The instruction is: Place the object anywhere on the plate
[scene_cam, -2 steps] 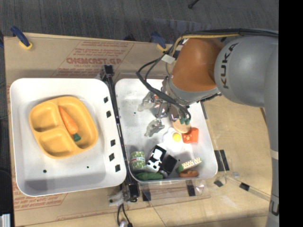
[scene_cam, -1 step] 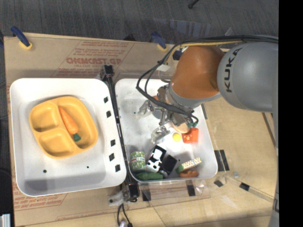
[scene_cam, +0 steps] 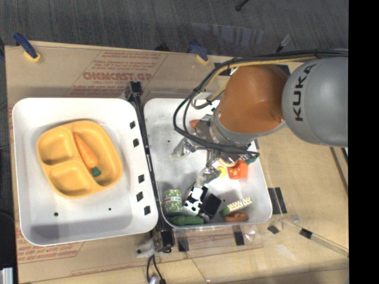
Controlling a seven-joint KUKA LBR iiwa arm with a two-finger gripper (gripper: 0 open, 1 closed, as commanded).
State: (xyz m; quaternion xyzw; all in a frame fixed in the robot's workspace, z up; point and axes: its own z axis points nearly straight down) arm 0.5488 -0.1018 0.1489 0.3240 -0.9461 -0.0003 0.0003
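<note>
A yellow divided plate (scene_cam: 78, 157) lies in the left bin (scene_cam: 35, 218). An orange toy carrot (scene_cam: 88, 152) with a green tip lies on the plate, along the ridge between its compartments. The arm's orange band and grey wrist hang over the right bin (scene_cam: 160, 129). My gripper (scene_cam: 207, 167) points down into that bin's middle, just left of a red piece (scene_cam: 238, 171) and a small yellow piece (scene_cam: 222, 171). The wrist hides most of the gripper.
Along the right bin's front edge lie a green can (scene_cam: 172, 200), a black-and-white toy (scene_cam: 199, 203), a dark green piece (scene_cam: 186, 220), a pale toothed piece (scene_cam: 238, 205) and a brown one (scene_cam: 237, 216). Black cables loop beside the wrist.
</note>
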